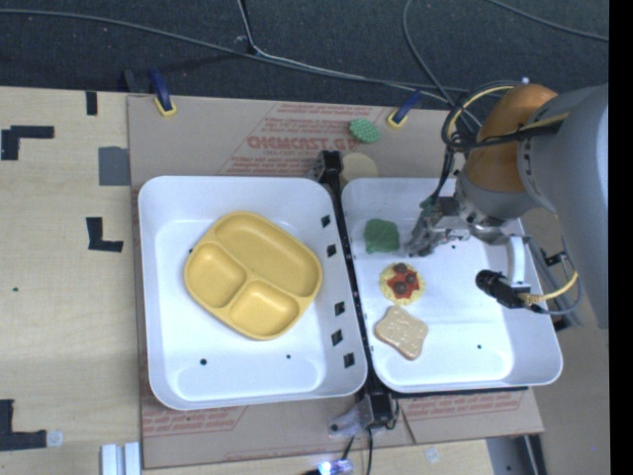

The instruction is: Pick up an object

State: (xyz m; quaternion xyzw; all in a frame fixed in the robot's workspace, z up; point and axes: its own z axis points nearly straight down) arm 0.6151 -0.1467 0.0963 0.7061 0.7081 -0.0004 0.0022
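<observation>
On my screen, a green leafy toy food piece (381,234) lies in the right bin (485,359), close to the divider between the bins. My gripper (427,237) sits low just to its right; I cannot tell whether its jaws are open or closed. Nearer the camera in that bin lie a small round pizza toy (402,282) and a tan toast slice (402,332). The left bin (178,364) holds a yellow divided plate (253,274).
</observation>
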